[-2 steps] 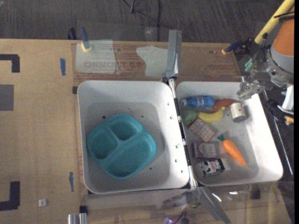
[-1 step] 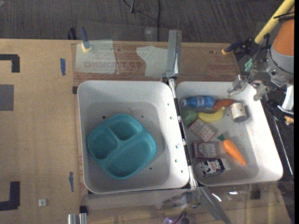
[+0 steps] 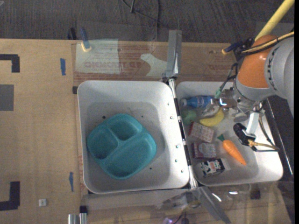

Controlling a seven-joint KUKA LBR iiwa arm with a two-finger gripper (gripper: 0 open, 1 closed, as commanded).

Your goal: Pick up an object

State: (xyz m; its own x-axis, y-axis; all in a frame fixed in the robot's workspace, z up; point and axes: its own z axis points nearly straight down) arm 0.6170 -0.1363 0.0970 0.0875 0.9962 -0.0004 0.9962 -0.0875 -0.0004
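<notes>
The right bin (image 3: pixel 268 169) holds several small objects. A blue bottle (image 3: pixel 197 101) lies at its back, with a yellow banana (image 3: pixel 212 119) just in front and a green piece (image 3: pixel 188 116) by the left wall. Two printed packets (image 3: pixel 202 132) (image 3: pixel 206 149) lie in the middle. An orange carrot (image 3: pixel 233 152) and a black-and-white carton (image 3: pixel 211 166) sit toward the front. My gripper (image 3: pixel 225 102) hangs low over the back of this bin, beside the bottle's right end and just above the banana. The wrist covers its tips.
The left bin (image 3: pixel 93 94) holds a teal divided plate (image 3: pixel 121 146). A metal divider (image 3: pixel 174 59) stands between the bins at the back. The grey arm with its orange band (image 3: pixel 254 69) and a black cable fitting (image 3: pixel 241 132) overhang the right bin's right side.
</notes>
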